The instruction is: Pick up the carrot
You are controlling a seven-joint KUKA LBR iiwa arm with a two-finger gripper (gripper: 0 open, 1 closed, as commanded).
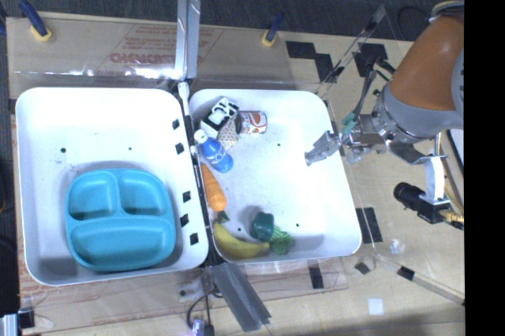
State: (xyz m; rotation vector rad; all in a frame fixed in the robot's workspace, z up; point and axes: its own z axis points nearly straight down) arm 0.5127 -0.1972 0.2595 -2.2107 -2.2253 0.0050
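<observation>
One carrot [213, 188] against bin wall [192, 169]

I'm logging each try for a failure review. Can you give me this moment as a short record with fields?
target: carrot, lying along the right bin's left wall
neighbours: banana just below it, blue bottle just above it
tool: over the right side of the right bin, apart from the carrot
left bin: holds a blue divided tray
grasp: not yet made
</observation>
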